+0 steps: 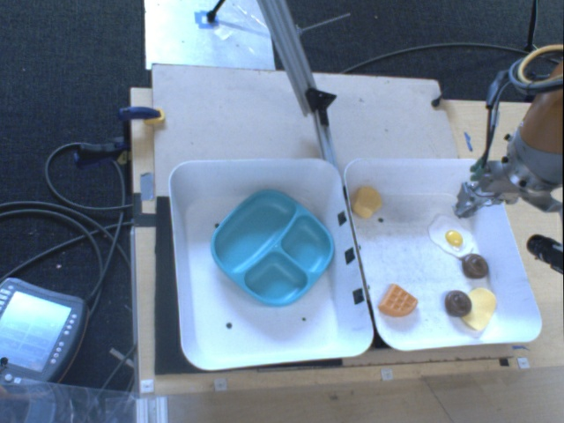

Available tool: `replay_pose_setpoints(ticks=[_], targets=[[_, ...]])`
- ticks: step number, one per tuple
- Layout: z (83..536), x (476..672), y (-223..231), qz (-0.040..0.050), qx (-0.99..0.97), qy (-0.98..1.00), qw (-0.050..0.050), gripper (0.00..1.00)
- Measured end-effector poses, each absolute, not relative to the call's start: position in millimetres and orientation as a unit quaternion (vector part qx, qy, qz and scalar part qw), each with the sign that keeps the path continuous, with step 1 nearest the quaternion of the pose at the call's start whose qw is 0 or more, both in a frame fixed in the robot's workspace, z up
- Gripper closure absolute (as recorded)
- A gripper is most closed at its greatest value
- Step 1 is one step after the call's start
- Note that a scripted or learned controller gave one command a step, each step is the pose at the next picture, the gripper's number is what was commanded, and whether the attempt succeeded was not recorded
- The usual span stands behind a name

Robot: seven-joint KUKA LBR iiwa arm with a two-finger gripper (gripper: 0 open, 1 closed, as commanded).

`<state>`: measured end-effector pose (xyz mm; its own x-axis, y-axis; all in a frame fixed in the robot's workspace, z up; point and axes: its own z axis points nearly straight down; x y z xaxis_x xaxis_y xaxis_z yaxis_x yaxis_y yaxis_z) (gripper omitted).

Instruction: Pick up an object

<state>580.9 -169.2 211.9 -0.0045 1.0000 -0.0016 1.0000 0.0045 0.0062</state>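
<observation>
The right bin [414,333] holds a yellow-orange chunk [366,202] at its far left, a fried egg [451,236] toward the right, two brown doughnut pieces [475,266] [457,303], a pale yellow slice [480,309] and an orange waffle [397,301] near the front. My gripper [467,203] hangs over the right bin's far right part, just above and behind the fried egg. Nothing shows between its tips.
The left bin [198,324] carries a blue divided plate [272,247]. A slanted metal pole [291,47] crosses the back of the bench. Cables and a teach pendant [35,329] lie on the floor at the left.
</observation>
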Motion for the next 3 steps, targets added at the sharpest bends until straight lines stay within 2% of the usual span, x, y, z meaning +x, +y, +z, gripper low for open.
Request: replay_pose_setpoints(ticks=[1, 3], targets=[[220.1, 595.3, -126.5, 0.0017, 0.703, 0.711, 0.001, 1.00], [232.4, 615.3, -9.3, 0.0023, 0.703, 0.711, 0.000, 1.00]])
